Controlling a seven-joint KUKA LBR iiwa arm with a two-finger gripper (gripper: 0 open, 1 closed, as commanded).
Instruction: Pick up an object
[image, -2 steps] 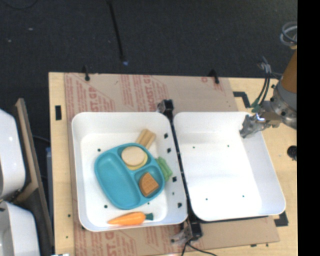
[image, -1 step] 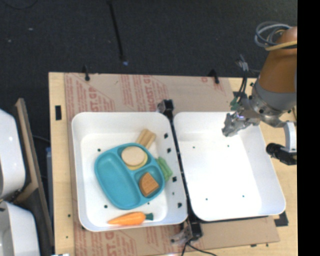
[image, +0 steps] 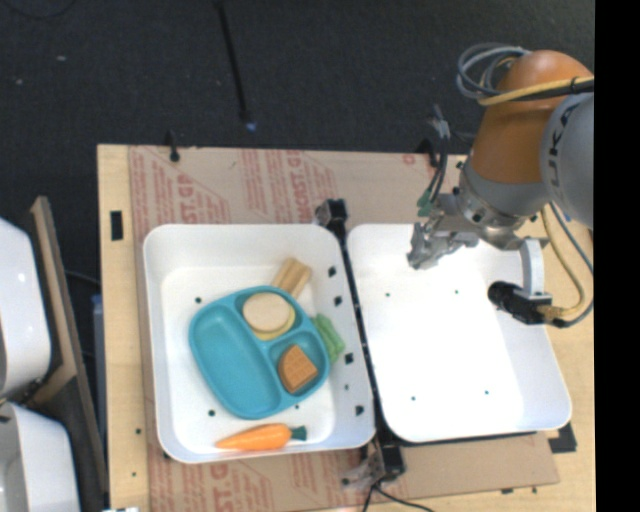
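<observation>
Nothing is picked yet: nearest lies the carrot (image: 256, 437) in the left bin (image: 160, 300), then the blue tray (image: 225, 365) with its toy foods, while the gripper (image: 428, 250) hovers over the far right bin (image: 460, 400), its opening impossible to judge.

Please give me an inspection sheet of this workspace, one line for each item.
Surface: wooden bench bearing two shallow white bins, left bin, right bin.
Job's things: in the left bin, blue plastic divided tray with a round beige biscuit and a brown toast piece; orange toy carrot; tan wooden block; green piece.
Clutter: nothing seen.
Grippers: pincer above the right bin's far left corner, holding nothing visible.
Cables: grey loops atop the arm; black cable on the floor.
Surroundings: dark floor.
</observation>
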